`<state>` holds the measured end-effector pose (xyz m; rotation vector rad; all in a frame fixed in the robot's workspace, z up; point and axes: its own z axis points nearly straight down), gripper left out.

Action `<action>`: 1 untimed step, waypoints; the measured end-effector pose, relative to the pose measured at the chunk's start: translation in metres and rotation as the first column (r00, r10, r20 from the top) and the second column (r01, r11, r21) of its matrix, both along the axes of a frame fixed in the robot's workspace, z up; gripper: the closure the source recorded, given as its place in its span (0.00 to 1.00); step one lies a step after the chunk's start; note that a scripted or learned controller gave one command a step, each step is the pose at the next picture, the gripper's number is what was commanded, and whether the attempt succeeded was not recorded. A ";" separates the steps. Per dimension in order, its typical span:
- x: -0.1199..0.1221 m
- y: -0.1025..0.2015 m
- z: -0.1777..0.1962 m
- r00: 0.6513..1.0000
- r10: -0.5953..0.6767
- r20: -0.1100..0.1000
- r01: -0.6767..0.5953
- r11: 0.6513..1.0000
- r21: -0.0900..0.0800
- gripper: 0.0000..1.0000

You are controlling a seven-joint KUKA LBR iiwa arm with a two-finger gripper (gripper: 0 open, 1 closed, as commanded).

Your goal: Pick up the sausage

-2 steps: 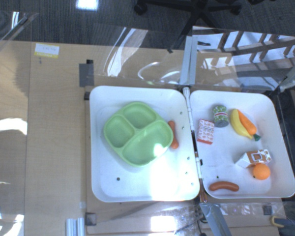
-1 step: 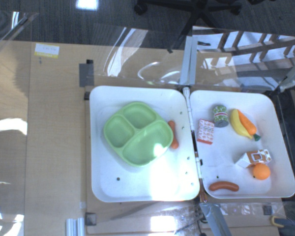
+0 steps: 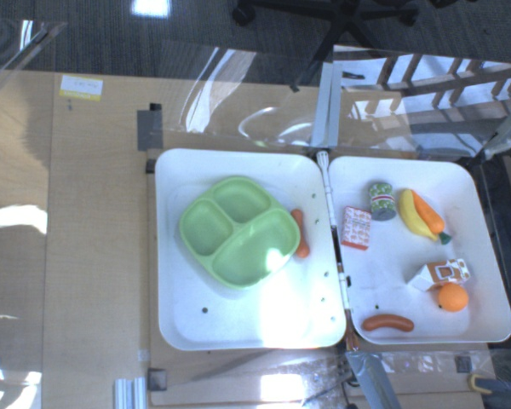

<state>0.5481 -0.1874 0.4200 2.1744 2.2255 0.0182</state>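
We record two white bins side by side, the left bin [image 3: 166, 313] and the right bin [image 3: 487, 309]. The left holds a green divided plate [image 3: 238, 228]; a small orange-red piece [image 3: 300, 233] touches its right rim, possibly a carrot, though glare obscures it. In the right bin lie a banana [image 3: 411, 215] touching a carrot [image 3: 428, 214], a red-and-white packet [image 3: 356, 227], and the sausage [image 3: 387, 322], lying flat near the front wall, apart from the rest. A small carton [image 3: 448, 272] touches an orange [image 3: 451, 297]; a can [image 3: 381, 200] stands beside the banana. The gripper's state we cannot tell.
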 end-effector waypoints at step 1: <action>0.000 0.000 0.000 1.000 0.000 0.000 0.000 1.000 0.000 0.00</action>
